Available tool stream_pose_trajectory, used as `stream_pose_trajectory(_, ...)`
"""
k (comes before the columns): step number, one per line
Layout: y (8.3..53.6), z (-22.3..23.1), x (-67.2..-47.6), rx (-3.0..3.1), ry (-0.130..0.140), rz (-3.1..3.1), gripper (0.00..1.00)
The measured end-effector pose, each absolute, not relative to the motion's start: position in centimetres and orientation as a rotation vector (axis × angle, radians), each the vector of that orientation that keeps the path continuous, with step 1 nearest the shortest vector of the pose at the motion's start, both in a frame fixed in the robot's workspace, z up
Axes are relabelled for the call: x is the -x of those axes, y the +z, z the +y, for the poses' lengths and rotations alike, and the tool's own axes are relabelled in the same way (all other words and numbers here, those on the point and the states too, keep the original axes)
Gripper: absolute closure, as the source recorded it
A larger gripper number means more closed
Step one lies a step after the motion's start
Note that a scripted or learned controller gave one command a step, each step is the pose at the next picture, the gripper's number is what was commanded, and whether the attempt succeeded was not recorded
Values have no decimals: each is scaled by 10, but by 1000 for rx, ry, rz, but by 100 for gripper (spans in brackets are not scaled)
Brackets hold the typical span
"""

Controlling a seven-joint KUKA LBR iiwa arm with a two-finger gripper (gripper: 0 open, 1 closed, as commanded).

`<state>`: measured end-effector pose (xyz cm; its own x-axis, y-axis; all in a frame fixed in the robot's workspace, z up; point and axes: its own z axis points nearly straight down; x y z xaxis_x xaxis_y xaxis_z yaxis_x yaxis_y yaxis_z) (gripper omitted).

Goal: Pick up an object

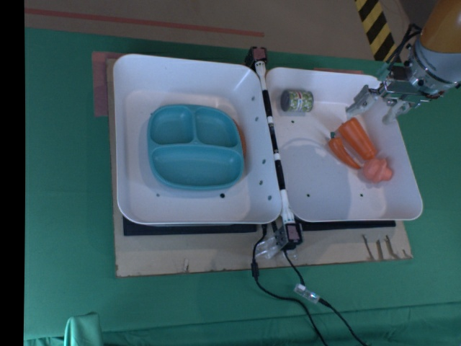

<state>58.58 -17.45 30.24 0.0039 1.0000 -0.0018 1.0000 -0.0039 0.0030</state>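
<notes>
A smooth teal divided plate (195, 147) is parked in the left bin (137, 78), well left of the carrots (351, 143). A small ribbed can (297, 100) lies up-left of them. The glossy, tapered carrots are probably best pinched across the narrow width. The gripper (376, 107), spread open and holding nothing, hovers just up-right of them.

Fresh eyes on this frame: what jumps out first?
Probably the teal divided plate, sitting alone in the left bin. Next the orange carrots with a pinkish piece beside them in the right bin, and a small can near that bin's far edge. The gripper hovers open just above the carrots, holding nothing.
</notes>
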Motion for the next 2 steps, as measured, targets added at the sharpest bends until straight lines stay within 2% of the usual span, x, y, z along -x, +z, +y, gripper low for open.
stream_pose_trajectory(1, 190, -162, -577, -2220, 3, 2213, 0)
stream_pose_trajectory(2, 203, -163, -578, -2219, 7, 2205, 100)
